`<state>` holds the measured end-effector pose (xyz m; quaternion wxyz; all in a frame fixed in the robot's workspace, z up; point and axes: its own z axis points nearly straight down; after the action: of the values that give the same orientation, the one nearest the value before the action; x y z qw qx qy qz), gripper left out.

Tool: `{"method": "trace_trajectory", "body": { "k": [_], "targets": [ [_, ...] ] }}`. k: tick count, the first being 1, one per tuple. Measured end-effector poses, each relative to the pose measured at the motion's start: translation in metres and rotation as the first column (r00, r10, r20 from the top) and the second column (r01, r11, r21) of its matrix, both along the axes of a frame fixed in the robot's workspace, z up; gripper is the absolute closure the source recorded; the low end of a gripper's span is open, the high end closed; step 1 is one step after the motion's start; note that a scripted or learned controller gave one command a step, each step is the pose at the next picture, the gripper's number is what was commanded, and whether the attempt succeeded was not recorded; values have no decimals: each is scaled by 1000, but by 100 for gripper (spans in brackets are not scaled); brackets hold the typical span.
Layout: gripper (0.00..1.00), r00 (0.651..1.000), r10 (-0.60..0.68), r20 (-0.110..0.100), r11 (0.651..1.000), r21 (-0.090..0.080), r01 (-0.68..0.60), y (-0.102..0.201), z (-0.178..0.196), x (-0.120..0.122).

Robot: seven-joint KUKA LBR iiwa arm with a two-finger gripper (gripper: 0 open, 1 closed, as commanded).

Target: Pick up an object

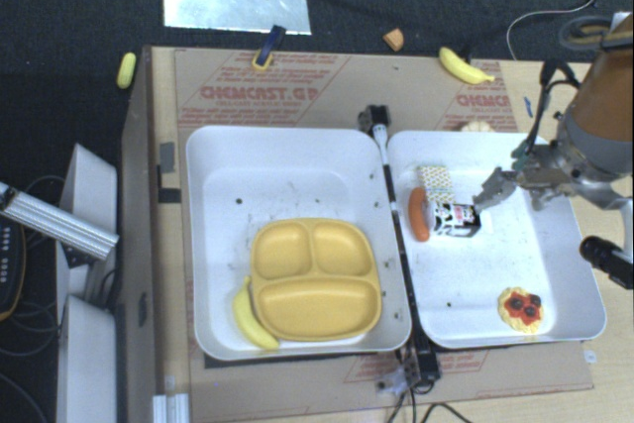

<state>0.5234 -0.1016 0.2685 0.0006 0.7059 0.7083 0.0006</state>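
Banana (253,320) mostly hidden under yellow divided plate (315,276). Arm (606,114) cut off at right edge.

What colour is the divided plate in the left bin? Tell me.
Yellow. The divided plate shows plainly in the camera view, with a banana at its left edge.

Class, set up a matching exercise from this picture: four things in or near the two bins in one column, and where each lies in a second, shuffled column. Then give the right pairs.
Things:
1. divided yellow plate
2. pizza toy
3. orange sausage
4. gripper

Places:
A. front right corner of the right bin
B. left bin, with a banana at its left edge
C. over the right bin, beside the black-and-white carton
D. right bin, next to the divider

Pairs: 1-B, 2-A, 3-D, 4-C
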Motion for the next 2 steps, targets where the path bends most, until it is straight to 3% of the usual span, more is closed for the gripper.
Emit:
{"method": "trace_trajectory", "body": {
  "k": [1, 2],
  "targets": [
    [0, 1000, 0, -2, 1000, 0, 0, 1, -69, 55],
    [0, 1000, -1, -2, 1000, 0, 1, 11, -140, 83]
  ]
}}
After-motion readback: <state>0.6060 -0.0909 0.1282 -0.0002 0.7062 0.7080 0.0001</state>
